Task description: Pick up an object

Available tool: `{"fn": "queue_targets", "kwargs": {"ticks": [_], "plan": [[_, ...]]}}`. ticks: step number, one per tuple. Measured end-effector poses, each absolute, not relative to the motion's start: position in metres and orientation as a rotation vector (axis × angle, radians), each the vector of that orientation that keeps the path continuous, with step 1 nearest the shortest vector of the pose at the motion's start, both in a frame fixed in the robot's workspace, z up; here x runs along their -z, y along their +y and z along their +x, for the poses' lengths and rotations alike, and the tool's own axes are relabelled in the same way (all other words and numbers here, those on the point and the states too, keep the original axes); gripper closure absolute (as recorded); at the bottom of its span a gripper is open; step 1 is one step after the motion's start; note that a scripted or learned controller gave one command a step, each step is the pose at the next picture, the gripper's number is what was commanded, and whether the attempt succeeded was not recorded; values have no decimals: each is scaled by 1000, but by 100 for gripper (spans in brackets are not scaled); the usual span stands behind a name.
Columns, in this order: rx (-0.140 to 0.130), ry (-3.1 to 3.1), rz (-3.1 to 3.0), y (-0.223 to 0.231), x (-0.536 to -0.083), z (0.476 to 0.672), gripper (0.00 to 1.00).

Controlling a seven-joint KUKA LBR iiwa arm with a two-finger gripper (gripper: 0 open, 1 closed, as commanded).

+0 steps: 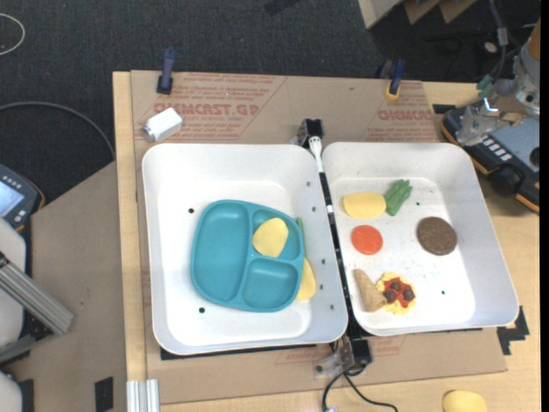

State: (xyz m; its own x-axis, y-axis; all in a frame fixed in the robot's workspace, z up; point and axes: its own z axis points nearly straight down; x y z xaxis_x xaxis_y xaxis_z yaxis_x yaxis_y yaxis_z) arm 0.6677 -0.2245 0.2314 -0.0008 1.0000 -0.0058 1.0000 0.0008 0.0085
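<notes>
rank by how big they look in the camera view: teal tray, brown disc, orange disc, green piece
1. teal tray, by far the largest
2. brown disc
3. orange disc and green piece look too close to rank

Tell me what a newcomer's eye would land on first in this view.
The teal divided tray in the left bin stands out most, with a pale yellow piece lying in its upper right compartment. Next come the small toy foods scattered in the right bin: an orange-red disc near the middle, a brown round to its right, and a green piece above them.
</notes>
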Motion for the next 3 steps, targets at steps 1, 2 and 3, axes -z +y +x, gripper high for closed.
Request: {"fn": "queue_targets", "kwargs": {"ticks": [1, 2, 3], "plan": [[-4, 2213, 2209, -224, -242, 668, 100], [2, 2231, 2221, -144, -234, 621, 100], [0, 2230, 2217, -98, -165, 668, 100]]}}
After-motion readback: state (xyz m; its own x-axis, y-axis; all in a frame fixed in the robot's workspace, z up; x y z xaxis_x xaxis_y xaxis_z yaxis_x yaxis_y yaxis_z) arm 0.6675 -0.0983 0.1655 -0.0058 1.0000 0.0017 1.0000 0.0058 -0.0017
